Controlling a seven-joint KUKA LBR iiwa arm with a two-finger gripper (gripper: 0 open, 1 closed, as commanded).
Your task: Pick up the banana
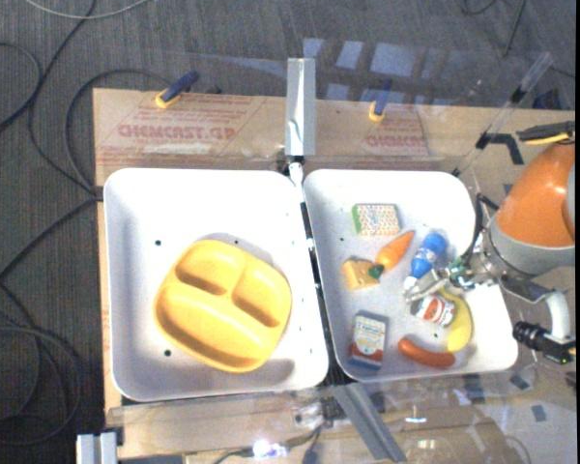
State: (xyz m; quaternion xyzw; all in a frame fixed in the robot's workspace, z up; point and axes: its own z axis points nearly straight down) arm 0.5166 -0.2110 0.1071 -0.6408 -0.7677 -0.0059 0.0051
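1. We find the banana (459,325) in the right bin (329,259), close to that bin's right wall and toward its near edge, with the left bin (126,259) holding a yellow divided plate (224,304) well away from the work.

2. The gripper (443,280) sits low over the right bin, reaching in from the right at the end of the grey and orange arm (536,216). We cannot tell how it is set (metal parts, a blue and white bottle (428,252) and a red and white can (431,308) crowd one another there).

3. The relation we judge the coming move to turn on: the banana lies just beside the gripper, toward the near edge of the bench and slightly to the right. Its long axis runs roughly from far to near, curving at the lower end.

4. Nothing yellow shows gripped at the tip, so we take the banana as not yet picked up.

5. Neighbours press close: the can touches or nearly touches the banana's left side, and a red sausage (427,355) lies just off its lower end, toward the left. We would expect a grasp across the short width to risk nudging the can.
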